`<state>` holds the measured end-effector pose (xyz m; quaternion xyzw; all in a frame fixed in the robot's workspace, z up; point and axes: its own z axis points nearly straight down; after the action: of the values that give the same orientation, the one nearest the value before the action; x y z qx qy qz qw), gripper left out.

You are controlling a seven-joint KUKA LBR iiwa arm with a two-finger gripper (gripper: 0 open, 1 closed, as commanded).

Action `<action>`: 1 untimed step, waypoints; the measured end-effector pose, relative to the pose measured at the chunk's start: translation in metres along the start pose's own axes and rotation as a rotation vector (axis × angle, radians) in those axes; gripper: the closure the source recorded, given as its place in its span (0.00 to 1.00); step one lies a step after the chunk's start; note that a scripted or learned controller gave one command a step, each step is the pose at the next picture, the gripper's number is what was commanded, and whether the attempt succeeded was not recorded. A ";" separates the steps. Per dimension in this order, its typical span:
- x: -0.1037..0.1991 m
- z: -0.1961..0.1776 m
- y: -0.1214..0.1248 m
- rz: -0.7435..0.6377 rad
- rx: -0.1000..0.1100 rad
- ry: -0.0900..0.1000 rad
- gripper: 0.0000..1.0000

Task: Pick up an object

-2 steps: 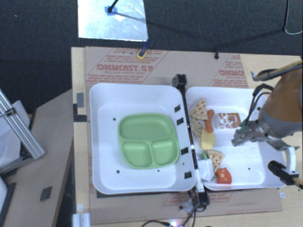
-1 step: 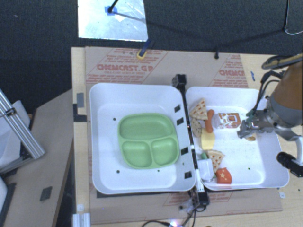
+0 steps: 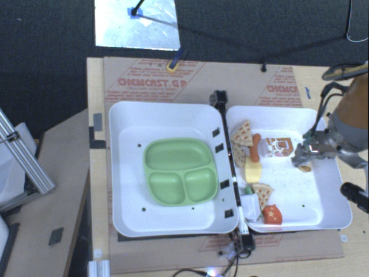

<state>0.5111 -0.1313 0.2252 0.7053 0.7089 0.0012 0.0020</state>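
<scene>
The right bin [image 3: 323, 212] holds several toy foods along its left side: a pizza slice [image 3: 243, 133], an orange hot dog [image 3: 255, 147], a white carton [image 3: 277, 148], a yellow cheese block [image 3: 252, 171], a second pizza slice [image 3: 263, 192] and a red piece [image 3: 273, 214]. My gripper [image 3: 302, 159] hangs low over the bin's right part, just right of the carton. A small tan item [image 3: 305, 167] lies right under its tip. Nothing shows between the fingers.
The left bin [image 3: 124, 154] carries a green three-compartment plate [image 3: 177, 171]. A black divider with clips [image 3: 226, 160] runs between the bins. The arm's wrist [image 3: 351, 126] fills the right edge above the bin. A silver sheet [image 3: 137, 16] lies beyond the bench.
</scene>
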 end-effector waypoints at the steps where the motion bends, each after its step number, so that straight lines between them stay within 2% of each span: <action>1: 0.043 -0.010 0.036 -0.005 -0.001 0.002 1.00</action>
<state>0.5473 -0.0878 0.2354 0.7034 0.7107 0.0022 0.0015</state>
